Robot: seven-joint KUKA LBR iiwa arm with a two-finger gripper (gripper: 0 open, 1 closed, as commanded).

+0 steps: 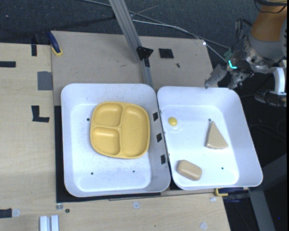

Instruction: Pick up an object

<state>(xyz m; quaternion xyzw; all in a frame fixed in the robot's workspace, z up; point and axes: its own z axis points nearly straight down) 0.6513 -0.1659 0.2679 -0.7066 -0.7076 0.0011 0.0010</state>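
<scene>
The right bin (241,124) holds a small yellow round piece (172,121) near its left wall, a tan wedge (215,137) toward its right side, and a tan oblong block (189,170) near its front. A yellow sectioned plate (120,130) lies in the left bin (72,138). My gripper (223,78) hangs above the far right corner of the right bin, apart from all the objects. Its two fingers stand open with nothing between them.
A slanted metal pole (130,28) crosses the bench behind the bins. Cables (192,35) run along the back toward the arm. Black tape marks (38,113) dot the wooden bench at left. The bench drops off to dark floor at the right.
</scene>
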